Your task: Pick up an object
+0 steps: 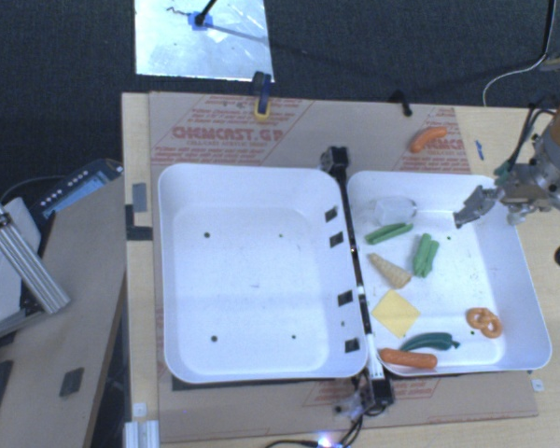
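The right bin [532,315] holds several toy foods: a green bean pod [389,233], a green pepper [425,254], a pale cone [389,269], a yellow cheese square [396,313], a dark green cucumber [430,342], a red sausage [409,358] and a pretzel [484,322]. A clear plastic piece [393,210] lies near the bin's far left corner. My gripper [494,213] hangs over the bin's far right part, open, with nothing between its fingers. One finger [471,208] points down-left, well to the right of the bean pod.
The left bin [252,278] sits beside the right one, with black clips along the shared rim. An orange sausage [428,139] lies on the cardboard behind the right bin. A blue-and-yellow clamp [260,96] stands at the bench's back edge.
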